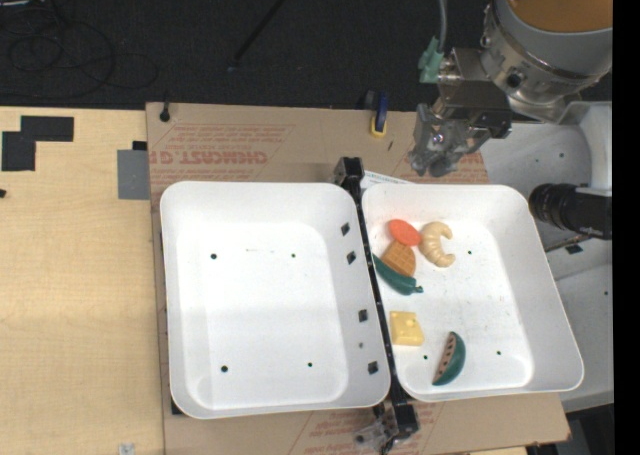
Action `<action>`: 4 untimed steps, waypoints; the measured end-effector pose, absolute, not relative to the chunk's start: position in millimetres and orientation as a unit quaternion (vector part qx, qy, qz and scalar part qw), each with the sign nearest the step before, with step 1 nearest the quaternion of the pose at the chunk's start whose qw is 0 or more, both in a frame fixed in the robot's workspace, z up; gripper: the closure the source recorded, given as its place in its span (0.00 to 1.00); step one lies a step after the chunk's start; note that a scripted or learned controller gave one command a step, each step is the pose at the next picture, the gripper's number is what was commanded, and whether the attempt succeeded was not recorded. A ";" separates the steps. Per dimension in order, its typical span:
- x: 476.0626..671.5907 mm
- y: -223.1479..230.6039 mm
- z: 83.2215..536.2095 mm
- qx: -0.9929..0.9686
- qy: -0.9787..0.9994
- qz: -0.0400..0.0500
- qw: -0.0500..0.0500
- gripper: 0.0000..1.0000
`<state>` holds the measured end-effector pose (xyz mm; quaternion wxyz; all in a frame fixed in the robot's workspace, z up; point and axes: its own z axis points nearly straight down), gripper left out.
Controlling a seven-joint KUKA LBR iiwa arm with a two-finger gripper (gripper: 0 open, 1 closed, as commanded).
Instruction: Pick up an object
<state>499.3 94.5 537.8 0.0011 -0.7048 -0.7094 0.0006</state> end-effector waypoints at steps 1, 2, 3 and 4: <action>485.0 134.3 536.9 -0.705 -0.709 0.002 0.002 1.00; 475.2 169.3 537.0 -0.706 -0.709 0.002 0.002 1.00; 475.7 208.9 536.8 -0.706 -0.709 0.001 0.001 1.00; 475.9 222.7 533.4 -0.707 -0.708 0.002 0.001 1.00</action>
